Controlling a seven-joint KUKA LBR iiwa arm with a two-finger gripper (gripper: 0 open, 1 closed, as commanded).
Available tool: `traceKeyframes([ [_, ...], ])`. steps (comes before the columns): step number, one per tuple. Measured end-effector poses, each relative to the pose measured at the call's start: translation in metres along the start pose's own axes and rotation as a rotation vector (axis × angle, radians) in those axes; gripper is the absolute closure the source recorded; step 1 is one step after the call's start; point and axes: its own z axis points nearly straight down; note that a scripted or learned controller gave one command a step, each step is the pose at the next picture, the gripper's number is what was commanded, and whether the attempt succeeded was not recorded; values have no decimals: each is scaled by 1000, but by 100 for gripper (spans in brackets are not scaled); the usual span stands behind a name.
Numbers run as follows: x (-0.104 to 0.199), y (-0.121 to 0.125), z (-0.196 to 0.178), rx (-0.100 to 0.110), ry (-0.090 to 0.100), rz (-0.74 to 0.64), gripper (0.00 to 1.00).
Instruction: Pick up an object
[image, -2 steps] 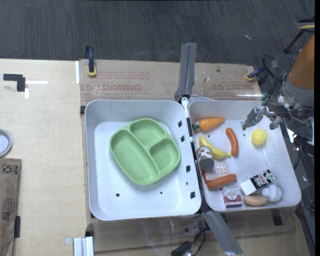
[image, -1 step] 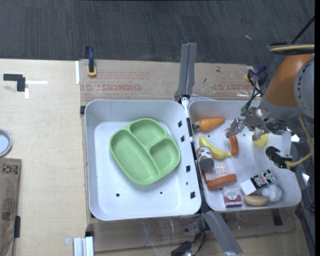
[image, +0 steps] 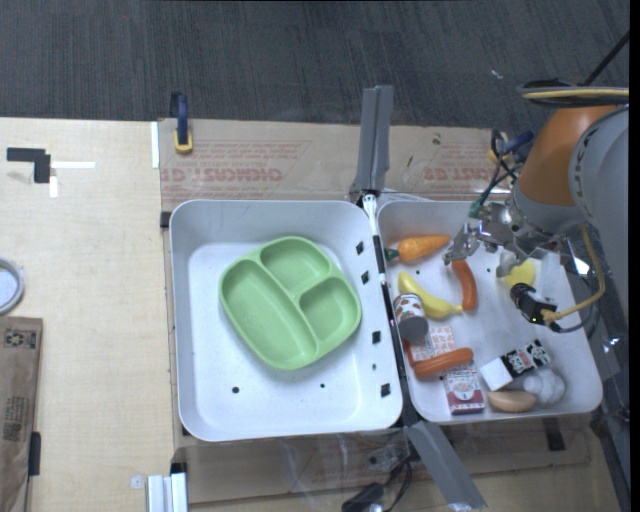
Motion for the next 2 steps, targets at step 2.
traceKeyframes([
  [2, 92, -48, -139, 10, -10, -231, 100],
])
